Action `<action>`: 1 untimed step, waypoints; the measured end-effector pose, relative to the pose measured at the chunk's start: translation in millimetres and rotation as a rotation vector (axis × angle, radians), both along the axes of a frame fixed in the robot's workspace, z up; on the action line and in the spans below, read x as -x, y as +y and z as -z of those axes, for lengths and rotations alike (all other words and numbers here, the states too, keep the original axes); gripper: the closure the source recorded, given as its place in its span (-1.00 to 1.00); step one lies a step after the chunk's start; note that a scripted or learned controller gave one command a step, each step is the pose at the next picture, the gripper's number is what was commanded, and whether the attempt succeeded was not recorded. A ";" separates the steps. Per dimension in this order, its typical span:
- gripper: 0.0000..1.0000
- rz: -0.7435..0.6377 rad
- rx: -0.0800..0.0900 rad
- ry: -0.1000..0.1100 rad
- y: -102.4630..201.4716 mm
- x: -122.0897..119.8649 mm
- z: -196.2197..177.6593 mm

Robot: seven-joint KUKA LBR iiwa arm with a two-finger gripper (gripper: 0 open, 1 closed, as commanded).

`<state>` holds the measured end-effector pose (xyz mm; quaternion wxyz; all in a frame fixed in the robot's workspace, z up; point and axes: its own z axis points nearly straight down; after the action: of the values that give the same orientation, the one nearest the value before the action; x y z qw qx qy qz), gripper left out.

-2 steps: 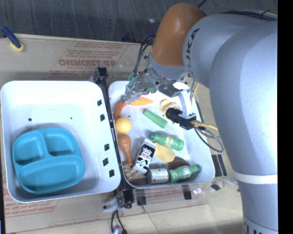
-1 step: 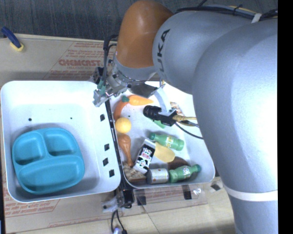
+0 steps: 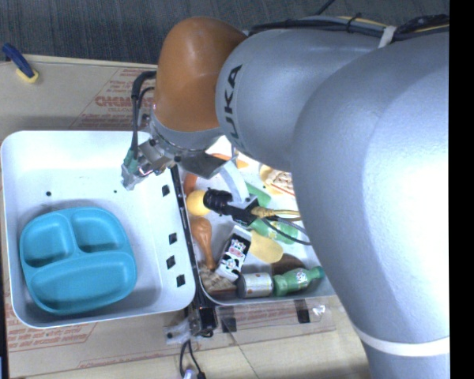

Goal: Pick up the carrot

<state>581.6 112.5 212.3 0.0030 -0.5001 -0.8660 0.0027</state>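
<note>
An orange piece that looks like the carrot (image 3: 190,183) lies at the left wall of the right bin (image 3: 257,300), mostly covered by the arm. My gripper (image 3: 221,184) hangs low over that bin's left part, just right of the orange piece, under the orange-banded wrist (image 3: 191,73). The wrist and the bulky grey arm hide most of the gripper. I cannot tell whether anything is held.
The right bin also holds a yellow round item (image 3: 196,204), a brownish piece (image 3: 202,235), a black-and-white packet (image 3: 235,257), a can (image 3: 257,284) and a green bottle (image 3: 296,279). A blue divided plate (image 3: 77,255) sits in the left bin (image 3: 55,152).
</note>
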 end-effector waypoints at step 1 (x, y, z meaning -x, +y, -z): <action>1.00 -0.096 0.001 0.000 33.1 40.6 -35.6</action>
<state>541.0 145.6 247.9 0.0029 -0.4579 -0.8890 0.0034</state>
